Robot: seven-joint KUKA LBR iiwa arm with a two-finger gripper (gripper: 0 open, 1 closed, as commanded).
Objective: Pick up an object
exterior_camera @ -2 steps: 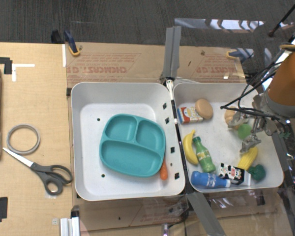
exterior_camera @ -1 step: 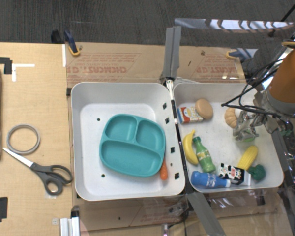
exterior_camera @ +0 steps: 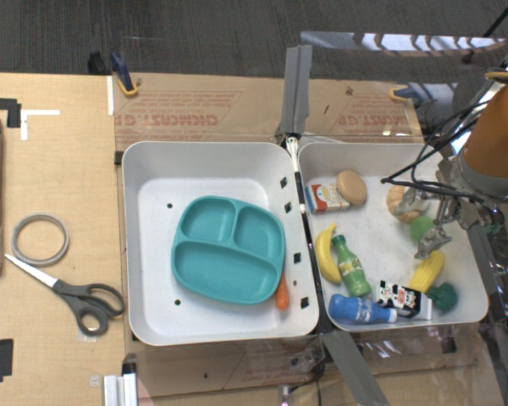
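White plastic bins sit side by side. The right bin [exterior_camera: 368,155] holds the loose toys, so the gripper [exterior_camera: 430,227] hangs over its right part, just above a green piece [exterior_camera: 422,227] and near a yellow corn [exterior_camera: 428,269]. Its fingers look a little apart with nothing clearly between them. The teal plate [exterior_camera: 229,249] fills the left bin [exterior_camera: 144,227], far from the arm.

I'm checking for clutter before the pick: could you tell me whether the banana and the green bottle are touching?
Touching. The camera view shows the banana lying directly against the green bottle in the right bin, no white floor between them.
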